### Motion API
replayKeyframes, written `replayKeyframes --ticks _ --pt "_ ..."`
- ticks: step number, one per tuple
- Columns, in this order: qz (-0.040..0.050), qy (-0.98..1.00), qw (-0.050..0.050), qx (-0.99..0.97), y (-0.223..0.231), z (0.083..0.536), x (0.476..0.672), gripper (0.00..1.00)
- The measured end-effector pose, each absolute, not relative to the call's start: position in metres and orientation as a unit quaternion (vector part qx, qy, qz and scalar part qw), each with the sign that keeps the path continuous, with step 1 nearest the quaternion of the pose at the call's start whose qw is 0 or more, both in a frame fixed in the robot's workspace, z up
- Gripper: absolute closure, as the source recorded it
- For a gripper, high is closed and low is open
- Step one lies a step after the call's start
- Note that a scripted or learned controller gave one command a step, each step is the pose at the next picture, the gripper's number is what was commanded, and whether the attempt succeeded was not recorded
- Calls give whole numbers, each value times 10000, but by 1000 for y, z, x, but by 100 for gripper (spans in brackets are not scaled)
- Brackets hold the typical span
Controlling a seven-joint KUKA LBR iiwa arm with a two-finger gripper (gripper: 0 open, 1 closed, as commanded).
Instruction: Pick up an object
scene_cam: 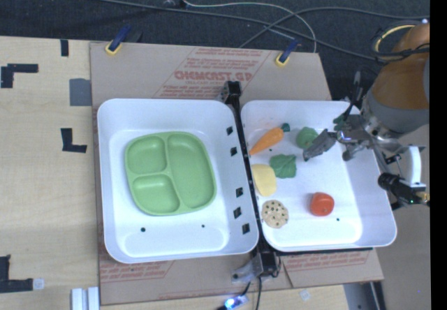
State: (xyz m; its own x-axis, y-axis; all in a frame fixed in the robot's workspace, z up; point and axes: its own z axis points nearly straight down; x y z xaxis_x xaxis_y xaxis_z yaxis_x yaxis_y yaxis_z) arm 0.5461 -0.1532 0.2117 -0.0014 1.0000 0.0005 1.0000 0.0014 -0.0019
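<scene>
The right bin [370, 232] holds several toy foods: an orange carrot [267, 139], a round green piece [306, 137], a dark green leafy piece [283, 165], a yellow piece [264, 179], a speckled cookie [275, 213] and a red tomato [321, 204]. My gripper [334, 151] hangs over the upper right part of this bin, just right of the round green piece. Its fingers are spread open with nothing between them. One dark finger [316, 146] points down-left toward the leafy piece.
The left bin [115, 232] holds a green divided plate [170, 171]. A black divider [241, 162] runs between the bins. Cables [230, 5] trail across the dark floor behind the bench. The arm's grey and orange body [401, 85] stands at the right.
</scene>
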Motion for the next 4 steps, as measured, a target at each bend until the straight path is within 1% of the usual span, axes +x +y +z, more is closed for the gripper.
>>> replayKeyframes --ticks 1,2,3,4 --pt "24 -7072 30 -7070 -155 150 537 0" --pt "23 -7071 25 -7071 -164 97 533 0" --pt "6 -7077 -4 -7065 -164 85 534 0" --pt "4 -7077 -25 -7066 -165 96 535 100"
